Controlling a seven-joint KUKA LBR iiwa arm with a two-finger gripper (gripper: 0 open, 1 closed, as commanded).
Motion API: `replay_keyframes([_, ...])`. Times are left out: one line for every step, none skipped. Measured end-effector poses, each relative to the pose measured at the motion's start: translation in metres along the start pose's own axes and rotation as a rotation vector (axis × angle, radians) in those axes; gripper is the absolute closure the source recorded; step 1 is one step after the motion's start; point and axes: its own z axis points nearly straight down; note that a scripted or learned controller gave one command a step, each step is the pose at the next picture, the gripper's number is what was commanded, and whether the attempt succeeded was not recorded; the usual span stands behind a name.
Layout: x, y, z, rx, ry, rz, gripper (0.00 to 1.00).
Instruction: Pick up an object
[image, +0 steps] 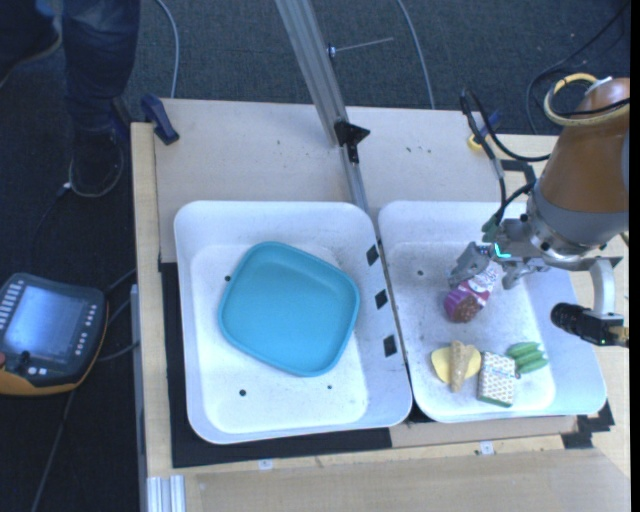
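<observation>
Gripper (487, 262) low over right bin, fingers splayed apart, tips at the upper end of a small purple, lumpy plastic toy with a pale top (468, 297); whether the fingers touch it or sit just above cannot be told from this slant, and nothing is clearly pinched between them, so count it as wide open and holding nothing. Purple toy lies on the floor of the right shallow white bin (430, 230), roughly mid-bin, tilted with its pale end toward the gripper. Judgement: the step in hand is the descent and close on this toy. To do it well, centre the fingers across the toy's narrow width rather than its end, come low enough to straddle the body, and close before lifting straight up; a grip on the pale tip alone looks likely to slip. Nearby, toward the bin's near edge: a yellow corn-like plastic toy (455, 364), touching or just beside a pale green-edged rectangular sponge-like block (497, 380), and a small green pod-shaped toy (527, 354). All sit apart from the purple toy, not in the fingers' way. Left shallow white bin (200, 240) carries a turquoise square plastic plate (290, 307), well apart. Metal pole (330, 90) crosses above the bins' divide, clear of the arm.
</observation>
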Motion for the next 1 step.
replay_keyframes([0.0000,0.0000,0.0001,0.000,0.000,0.000,0.00])
